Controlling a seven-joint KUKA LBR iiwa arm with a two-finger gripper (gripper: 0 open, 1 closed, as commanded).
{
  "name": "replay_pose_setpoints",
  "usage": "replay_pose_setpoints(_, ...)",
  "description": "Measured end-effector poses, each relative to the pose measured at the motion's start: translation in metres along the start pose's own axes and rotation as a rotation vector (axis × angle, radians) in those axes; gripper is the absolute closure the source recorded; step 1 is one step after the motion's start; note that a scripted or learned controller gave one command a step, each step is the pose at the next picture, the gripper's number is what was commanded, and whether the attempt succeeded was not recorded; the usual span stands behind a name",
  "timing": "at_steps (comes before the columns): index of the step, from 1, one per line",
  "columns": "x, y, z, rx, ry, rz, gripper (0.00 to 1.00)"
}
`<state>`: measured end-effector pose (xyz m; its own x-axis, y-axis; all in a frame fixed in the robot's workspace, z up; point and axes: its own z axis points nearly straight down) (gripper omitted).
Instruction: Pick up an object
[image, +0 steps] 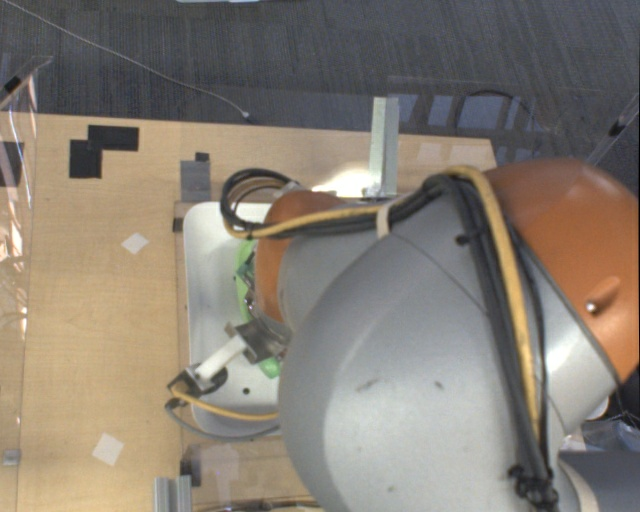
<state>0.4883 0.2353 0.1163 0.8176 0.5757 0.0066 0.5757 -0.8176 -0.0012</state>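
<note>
The arm (420, 380) takes up the centre and right of the frame, its grey shell nearest the camera and the orange band (585, 235) at the upper right; black and yellow cables (400, 212) run across its top. It reaches over a white bin (205, 290) left of centre, whose left wall and rounded lower left corner show; the rest of the bin lies under the arm. The gripper (258, 340) sits low in the bin's lower half, seen as a grey piece jutting from under the arm's left edge; whether it is open or closed cannot be told. A green thing (243, 270) lies in the bin, showing as a thin strip along the arm's left edge just above the gripper; a green bit (268, 365) shows just below the gripper; their shape is hidden, and I cannot tell whether they are one thing or whether either touches the gripper. A black cable loop (245, 195) stands at the bin's upper edge; a metal post (385, 145) rises at upper centre; the bench (100, 330) fills the left, with a black L-shaped mark (100, 150) at upper left; dark carpet (320, 50) runs across the top.
</note>
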Motion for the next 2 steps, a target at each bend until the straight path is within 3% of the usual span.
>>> replay_pose_setpoints(1, -0.0003, -0.0003, -0.078, 0.0, -0.003, 0.27, 1.0)
replay_pose_setpoints(2, -0.001, 0.0001, -0.0752, -0.001, -0.005, 0.411, 1.0)
